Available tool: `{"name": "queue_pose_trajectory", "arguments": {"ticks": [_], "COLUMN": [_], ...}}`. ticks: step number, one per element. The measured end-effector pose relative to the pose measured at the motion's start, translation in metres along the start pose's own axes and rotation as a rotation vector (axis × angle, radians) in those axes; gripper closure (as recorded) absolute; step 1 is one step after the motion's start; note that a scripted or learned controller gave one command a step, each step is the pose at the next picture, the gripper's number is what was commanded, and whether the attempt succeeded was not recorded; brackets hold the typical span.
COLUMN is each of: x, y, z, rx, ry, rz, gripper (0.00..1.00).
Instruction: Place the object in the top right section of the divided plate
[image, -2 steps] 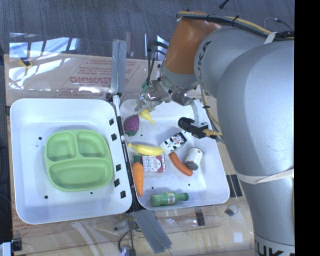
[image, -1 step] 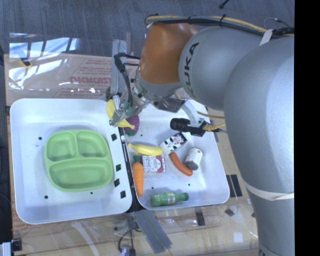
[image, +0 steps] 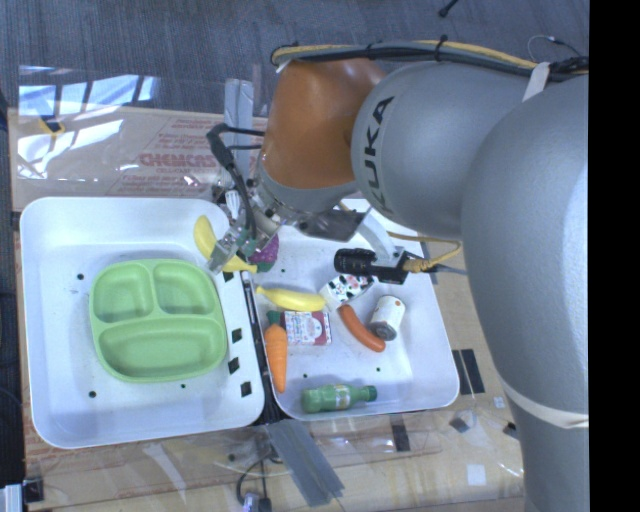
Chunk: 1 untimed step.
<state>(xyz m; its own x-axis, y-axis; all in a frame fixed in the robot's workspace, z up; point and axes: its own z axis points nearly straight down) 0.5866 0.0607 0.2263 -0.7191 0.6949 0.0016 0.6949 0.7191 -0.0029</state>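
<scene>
My pincer (image: 232, 250) grips a yellow toy banana (image: 205, 238), lifted above the bins' shared rim. It hangs beside the green divided plastic plate (image: 157, 320), near its top right section.

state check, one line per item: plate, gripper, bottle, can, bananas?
Plate: upright in left bin, sections bare.
Gripper: low over the bins' divide, next to a banana; grasp unclear.
Second banana: lying flat in right bin.
Bottle: on its side, cap on.
Can: on its side.
</scene>
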Motion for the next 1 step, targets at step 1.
{"name": "queue_pose_trajectory", "arguments": {"ticks": [1], "x": [-0.0005], "y": [-0.0004], "z": [-0.0001], "rx": [0.0], "ry": [0.0], "rz": [0.001], "gripper": [0.0]}}
